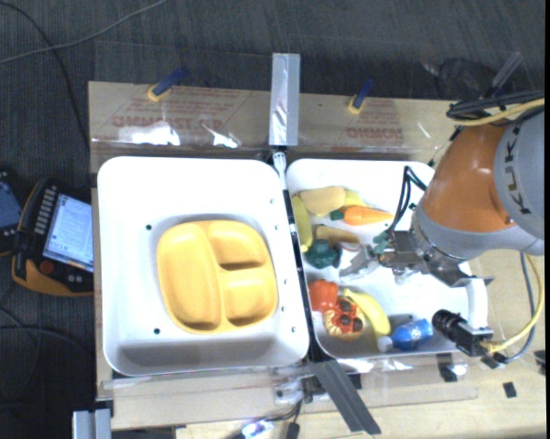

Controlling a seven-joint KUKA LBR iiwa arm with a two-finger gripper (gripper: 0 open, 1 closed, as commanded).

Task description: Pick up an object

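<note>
On the floor at the far left lies a handheld pendant (pixel 57 240) with a lit screen, apart from the table (pixel 119 99). The table carries 2 shallow white bins side by side. The left bin (pixel 128 190) holds 1 yellow divided tray (pixel 218 274), lying flat near the bin's middle with 3 compartments facing up.

The right bin (pixel 412 174) holds the loose objects, crowded toward its left half. At the top lies a pale beige piece (pixel 322 198), with an orange carrot (pixel 364 215) just beside it on the right. Below them sits a dark teal object (pixel 323 255). Lower still, a red object (pixel 322 294) touches a yellow banana (pixel 371 311), and a small dark item (pixel 348 315) rests between them. A blue object (pixel 410 334) lies near the bin's front wall.

The end effector (pixel 361 259) hangs over the middle of the right bin, its 2 fingers (pixel 352 266) spread narrowly and pointing left toward the teal object, with nothing visible between them. The grey arm (pixel 480 199), with its orange band, enters from the right.
</note>
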